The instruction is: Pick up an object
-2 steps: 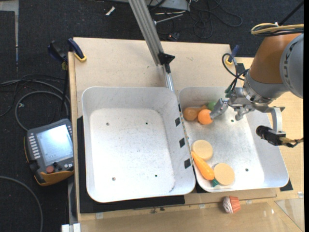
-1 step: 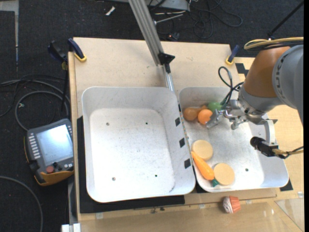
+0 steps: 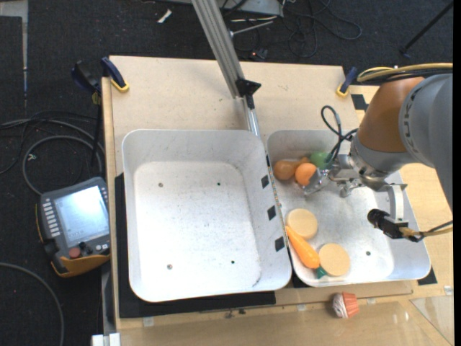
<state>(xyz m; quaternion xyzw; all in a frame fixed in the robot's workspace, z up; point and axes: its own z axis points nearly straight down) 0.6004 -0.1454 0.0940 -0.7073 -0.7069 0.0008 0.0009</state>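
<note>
The right bin (image 3: 374, 262) holds several small objects: a brown-orange ball (image 3: 285, 169), an orange ball (image 3: 306, 172), a green piece (image 3: 319, 159), a pale round disc (image 3: 302, 223), an orange carrot-shaped piece (image 3: 302, 247) and a tan disc (image 3: 334, 259). My gripper (image 3: 317, 179) reaches in from the right at the bin's upper left part, its metal tip right beside the orange ball and the green piece. The wrist hides the fingers, and I see nothing held between them.
The left bin (image 3: 137, 215) lies beside the right one. A metal pole (image 3: 220, 38) slants down to the bins' shared top edge. A small red-and-white object (image 3: 345, 305) rests on the bench below the right bin. A teach pendant (image 3: 75, 222) lies off the bench at left.
</note>
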